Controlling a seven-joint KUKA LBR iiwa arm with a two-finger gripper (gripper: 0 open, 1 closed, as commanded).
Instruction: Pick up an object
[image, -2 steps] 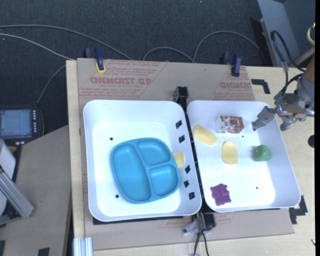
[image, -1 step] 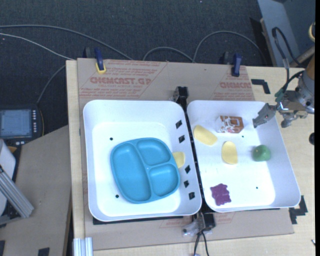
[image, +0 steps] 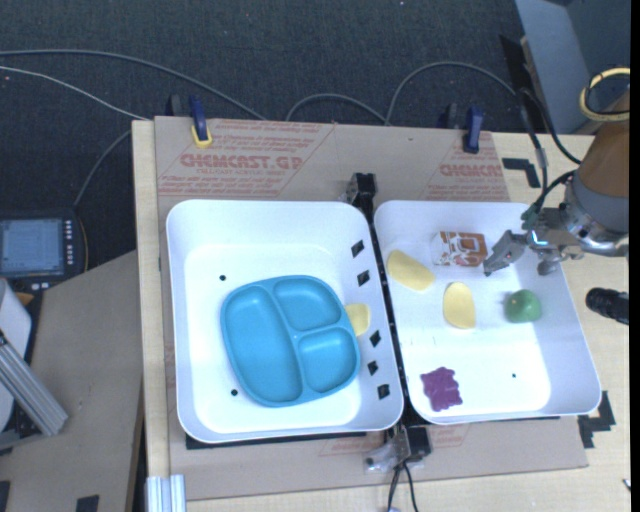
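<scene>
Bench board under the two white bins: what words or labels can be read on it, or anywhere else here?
"CHEMCAST GP" in red, on the brown paper-faced board, above the left bin.
"CHEMCAST", same red print, above the right bin; partly cut off.
Small orange-and-white packet: print too small to read.
Small grey monitor screen: blurred.

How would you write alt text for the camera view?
A robot gripper hangs open over the right white bin, which holds two yellow pieces, a green ball, a purple piece and a small packet. The left bin holds a blue divided tray.
</scene>
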